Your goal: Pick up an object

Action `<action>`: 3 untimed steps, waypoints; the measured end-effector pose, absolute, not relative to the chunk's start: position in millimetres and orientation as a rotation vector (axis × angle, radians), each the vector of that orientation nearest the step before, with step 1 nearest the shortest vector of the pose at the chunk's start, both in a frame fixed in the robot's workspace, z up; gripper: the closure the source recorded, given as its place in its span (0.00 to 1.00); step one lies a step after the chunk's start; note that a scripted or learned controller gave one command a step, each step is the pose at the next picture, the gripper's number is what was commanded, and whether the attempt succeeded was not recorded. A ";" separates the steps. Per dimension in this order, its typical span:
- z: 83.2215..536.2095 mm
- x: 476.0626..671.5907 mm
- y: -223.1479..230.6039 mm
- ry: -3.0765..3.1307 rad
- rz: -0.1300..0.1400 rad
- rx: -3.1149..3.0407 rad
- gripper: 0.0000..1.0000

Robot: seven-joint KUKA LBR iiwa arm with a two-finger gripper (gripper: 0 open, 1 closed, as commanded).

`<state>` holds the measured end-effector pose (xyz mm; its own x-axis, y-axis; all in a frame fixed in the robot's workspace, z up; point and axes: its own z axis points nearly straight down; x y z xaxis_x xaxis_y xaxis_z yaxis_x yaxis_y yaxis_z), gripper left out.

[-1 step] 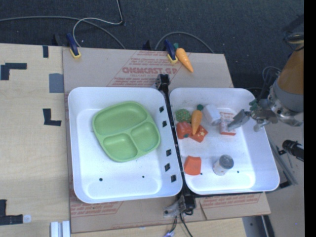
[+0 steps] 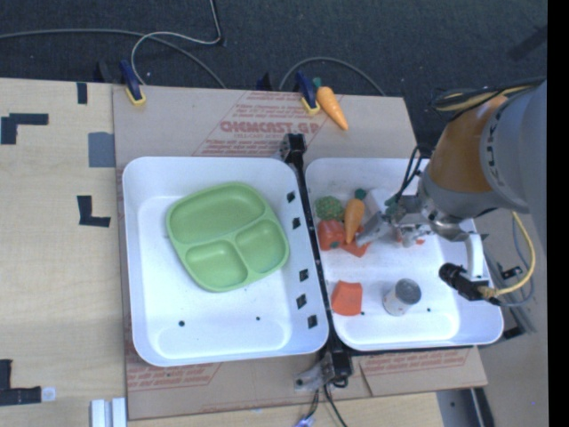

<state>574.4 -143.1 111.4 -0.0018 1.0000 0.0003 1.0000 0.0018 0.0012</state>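
We cannot tell how the hand (image 2: pixel 372 229) is set beside the carrot (image 2: pixel 353 220). The arm (image 2: pixel 498 158) is cut off at the right edge.

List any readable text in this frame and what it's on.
"CHEMCAST GP", or close to it: red print on the cardboard sheet under the bins, upside down and blurred, so the reading is unsure.
Smaller red lines beside it: too blurred to read.
Red print on the cardboard's front edge: unreadable.
Black tape marks on the bench: shapes, not letters.
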 end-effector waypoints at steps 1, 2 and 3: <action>86.1 608.4 -103.6 2.220 -0.002 2.218 0.00; 83.4 646.8 -109.6 2.244 -0.034 2.234 0.00; 92.0 647.2 -111.4 2.229 -0.032 2.237 1.00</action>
<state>647.2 -111.4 92.0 0.0033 1.0000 -0.0028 0.9997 -0.0034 -0.0256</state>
